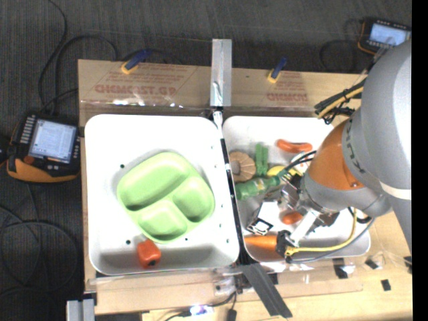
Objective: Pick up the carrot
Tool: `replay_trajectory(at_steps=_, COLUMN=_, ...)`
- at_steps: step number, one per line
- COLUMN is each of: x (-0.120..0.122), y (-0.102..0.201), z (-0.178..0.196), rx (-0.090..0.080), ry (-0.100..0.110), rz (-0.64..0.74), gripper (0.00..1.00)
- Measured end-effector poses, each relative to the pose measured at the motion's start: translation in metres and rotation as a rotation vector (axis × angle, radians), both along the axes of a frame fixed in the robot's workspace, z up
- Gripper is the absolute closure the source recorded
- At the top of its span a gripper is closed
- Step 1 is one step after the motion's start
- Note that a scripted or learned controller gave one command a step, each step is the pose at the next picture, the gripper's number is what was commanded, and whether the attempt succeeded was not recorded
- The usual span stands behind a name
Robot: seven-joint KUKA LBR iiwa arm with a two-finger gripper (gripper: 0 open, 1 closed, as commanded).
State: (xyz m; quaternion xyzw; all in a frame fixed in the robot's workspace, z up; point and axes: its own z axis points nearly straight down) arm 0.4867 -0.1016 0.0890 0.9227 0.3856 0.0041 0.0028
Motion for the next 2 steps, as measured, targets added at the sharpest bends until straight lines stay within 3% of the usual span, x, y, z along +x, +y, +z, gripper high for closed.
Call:
replay_trajectory(at_steps=1, x=-0.001, y=0.000, z=0.009, rx=0.001, ry=0.003, rz=0.000, gripper=1.00)
replay_trajectory(at_steps=2, x=0.045, y=-0.020, z=0.089, rx=-0.001, ry=0.015, rz=0.177, gripper=1.00)
